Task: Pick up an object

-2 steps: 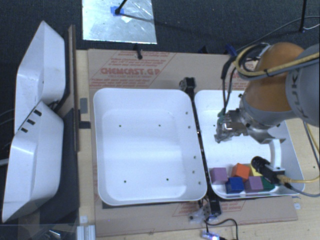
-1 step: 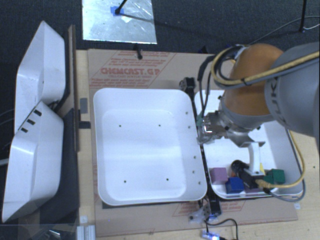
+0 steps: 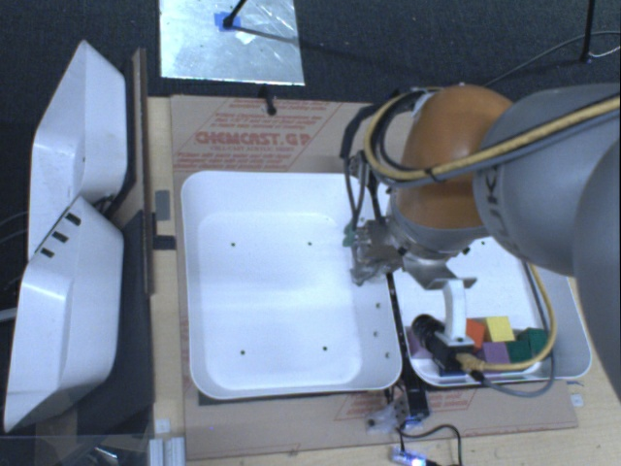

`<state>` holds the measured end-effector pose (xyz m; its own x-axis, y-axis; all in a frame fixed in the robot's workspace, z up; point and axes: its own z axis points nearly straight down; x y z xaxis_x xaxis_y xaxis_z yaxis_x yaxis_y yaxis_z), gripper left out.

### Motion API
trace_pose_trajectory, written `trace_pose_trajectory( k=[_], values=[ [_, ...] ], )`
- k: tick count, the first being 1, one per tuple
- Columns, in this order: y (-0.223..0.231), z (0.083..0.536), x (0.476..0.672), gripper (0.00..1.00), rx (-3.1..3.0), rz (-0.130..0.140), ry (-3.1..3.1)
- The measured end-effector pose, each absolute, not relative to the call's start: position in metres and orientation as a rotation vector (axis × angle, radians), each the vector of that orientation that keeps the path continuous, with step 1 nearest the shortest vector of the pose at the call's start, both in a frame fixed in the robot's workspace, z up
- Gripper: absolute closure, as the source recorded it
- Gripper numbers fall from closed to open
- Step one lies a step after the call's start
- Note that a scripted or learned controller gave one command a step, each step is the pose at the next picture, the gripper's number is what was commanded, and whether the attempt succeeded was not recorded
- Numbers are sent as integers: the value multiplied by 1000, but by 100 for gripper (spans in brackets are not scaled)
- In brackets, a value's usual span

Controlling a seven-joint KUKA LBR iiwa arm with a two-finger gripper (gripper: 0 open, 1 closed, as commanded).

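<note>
Several small blocks lie bunched in the near corner of the right bin (image 3: pixel 574 355): an orange one (image 3: pixel 475 332), a yellow one (image 3: pixel 499 328), a green one (image 3: pixel 532 346) and a purple one (image 3: pixel 496 353). My arm, with its orange band (image 3: pixel 448 153), reaches in from the right and hides most of that bin. The gripper (image 3: pixel 363 258) hangs low over the ridge between the two bins, to the left of the blocks and apart from them. I see nothing held at its tip.
The left bin (image 3: pixel 281 289) sits beside the right one on a cardboard sheet (image 3: pixel 252 136). Two spare white bins (image 3: pixel 68 250) lean at the far left. A shiny metal plate (image 3: pixel 231 27) lies on the floor behind.
</note>
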<state>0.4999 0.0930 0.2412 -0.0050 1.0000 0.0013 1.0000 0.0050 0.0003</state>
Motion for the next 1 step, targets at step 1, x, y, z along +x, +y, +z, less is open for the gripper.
trace_pose_trajectory(
  k=[1],
  values=[
    [91,241,500,0,-2221,-1,-2222]
  ],
)
